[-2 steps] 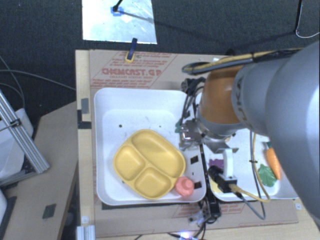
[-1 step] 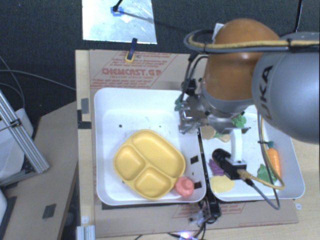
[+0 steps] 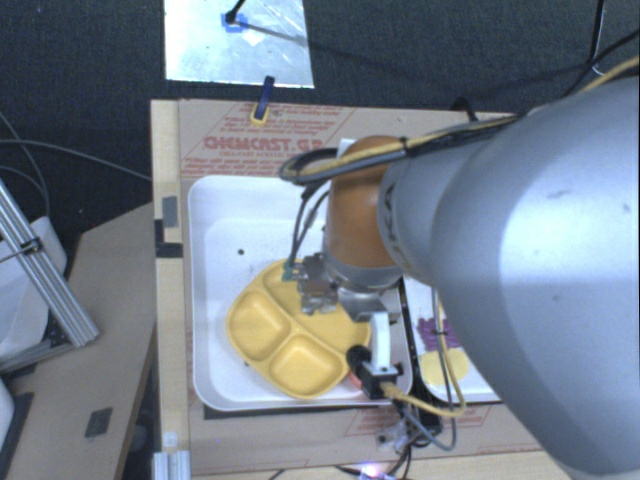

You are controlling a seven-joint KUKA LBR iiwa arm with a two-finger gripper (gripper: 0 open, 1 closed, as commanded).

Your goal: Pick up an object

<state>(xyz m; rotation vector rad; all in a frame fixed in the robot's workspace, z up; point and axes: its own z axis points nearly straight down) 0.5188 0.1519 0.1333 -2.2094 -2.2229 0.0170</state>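
Gripper [image 3: 330, 298] hangs low in the left bin [image 3: 215, 233], directly over the right rim of a yellow divided tray [image 3: 280, 343]; its opening cannot be told from here. From the gripper, the tray's long axis runs down-left to lower-right, with most of its body below and left.

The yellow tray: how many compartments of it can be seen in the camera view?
2. On the yellow tray in the left bin, one compartment lies at its left end and one nearer the front. The arm covers the tray's right part, so more may be hidden.
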